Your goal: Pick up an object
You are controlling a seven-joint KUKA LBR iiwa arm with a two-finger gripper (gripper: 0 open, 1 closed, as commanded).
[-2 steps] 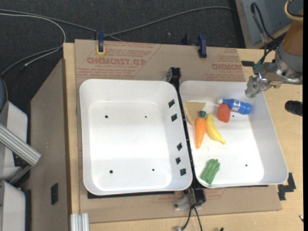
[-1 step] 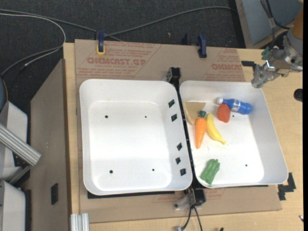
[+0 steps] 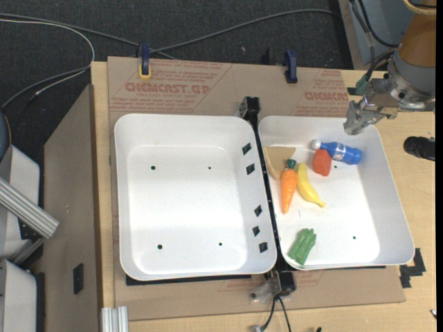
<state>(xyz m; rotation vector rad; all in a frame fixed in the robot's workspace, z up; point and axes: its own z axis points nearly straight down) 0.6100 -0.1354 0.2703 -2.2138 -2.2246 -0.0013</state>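
The right bin [image 3: 387,213] holds a blue bottle with a white cap [image 3: 340,152], a red piece [image 3: 322,162] beside it, an orange carrot [image 3: 288,185], a yellow banana [image 3: 309,187], a green vegetable [image 3: 302,246] near the front, and a tan wedge [image 3: 277,158] by the divider. My gripper [image 3: 355,121] hangs over the bin's back right corner, above and a little right of the blue bottle. Nothing shows between its fingers.
The left bin [image 3: 131,206] lies beside the right one, split off by a black divider rail [image 3: 257,178]. Two clamps [image 3: 145,61] [image 3: 291,66] pin the cardboard at the back edge. Cables run across the dark floor behind.
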